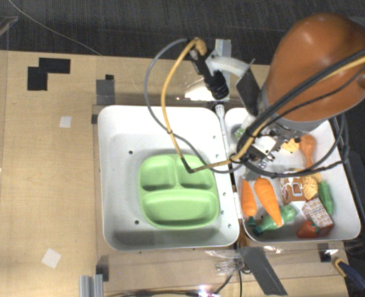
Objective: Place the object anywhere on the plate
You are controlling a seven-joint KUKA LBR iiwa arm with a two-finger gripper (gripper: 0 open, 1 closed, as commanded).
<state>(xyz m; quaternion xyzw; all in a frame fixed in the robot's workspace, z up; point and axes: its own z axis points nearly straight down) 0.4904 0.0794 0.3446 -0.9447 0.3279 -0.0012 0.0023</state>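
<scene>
Green sectioned plate (179, 193) in left bin (117, 166), toy foods (266, 200) in right bin (349, 218), jaws' state unclear

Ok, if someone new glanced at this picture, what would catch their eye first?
Probably the big orange band of the arm bulging in at the upper right, above the right bin. Next, the bright green divided plate lying alone in the left bin. Then the jumble of toy food, including two orange carrots, crowded in the right bin's lower half.

A pale wooden bench top (40, 166) with black square markings (48, 72) lies below dark grey carpeted floor (108, 11), which runs along its far edge.
</scene>
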